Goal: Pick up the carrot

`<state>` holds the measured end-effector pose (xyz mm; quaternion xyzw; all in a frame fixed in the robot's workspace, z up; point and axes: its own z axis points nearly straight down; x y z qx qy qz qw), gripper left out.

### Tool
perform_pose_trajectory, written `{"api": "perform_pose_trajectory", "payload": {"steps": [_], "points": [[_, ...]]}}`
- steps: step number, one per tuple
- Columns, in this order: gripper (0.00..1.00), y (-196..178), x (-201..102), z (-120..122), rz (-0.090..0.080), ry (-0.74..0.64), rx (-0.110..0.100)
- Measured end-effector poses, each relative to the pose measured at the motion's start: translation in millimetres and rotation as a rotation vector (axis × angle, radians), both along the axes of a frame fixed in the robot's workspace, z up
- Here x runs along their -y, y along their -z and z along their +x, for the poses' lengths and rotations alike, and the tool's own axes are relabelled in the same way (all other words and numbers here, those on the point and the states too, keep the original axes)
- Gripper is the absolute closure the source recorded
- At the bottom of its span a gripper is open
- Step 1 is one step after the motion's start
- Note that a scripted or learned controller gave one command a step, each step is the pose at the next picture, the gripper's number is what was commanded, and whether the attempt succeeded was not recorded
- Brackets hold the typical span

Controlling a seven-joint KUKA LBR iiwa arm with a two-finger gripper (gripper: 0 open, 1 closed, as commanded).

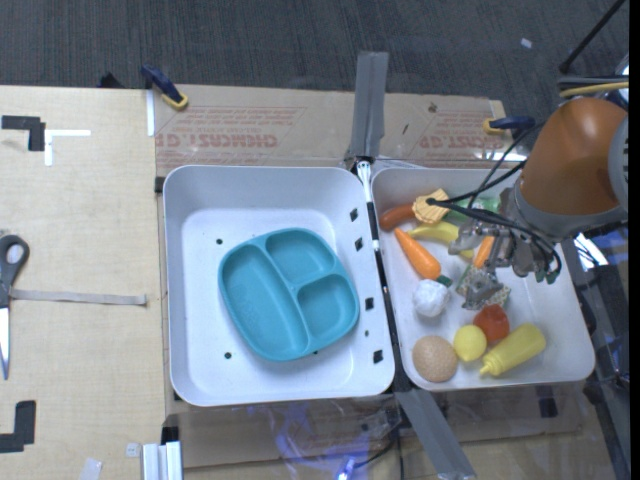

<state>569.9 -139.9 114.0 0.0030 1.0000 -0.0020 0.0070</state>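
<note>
The carrot lies in the right bin, close to the bin's left wall, in its far-left part. Its long axis runs on a slant, the thick end pointing far-left and the tip pointing near-right, toward a small white ball just beside it. The gripper hangs over the middle of the same bin, to the right of the carrot and a little nearer. So the carrot lies left and slightly far of it, apart, with a yellow banana-like piece between them on the far side. Whether its grasping parts are released or clenched I cannot tell; cables and metal crowd the spot. Nothing orange is visibly gripped. The coming move likely needs a shift leftward and a wrist turn across the carrot's slant.
</note>
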Motion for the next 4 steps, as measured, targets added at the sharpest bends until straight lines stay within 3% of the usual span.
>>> {"api": "perform_pose_trajectory", "payload": {"steps": [1,2,3,4], "points": [[0.0,21,30,15,0.004,0.168,-0.008],[1.0,10,29,17,0.003,0.164,-0.004],[1.0,-92,-22,44,0.006,0.26,-0.008],[0.0,-92,-22,44,0.006,0.26,-0.008]]}}
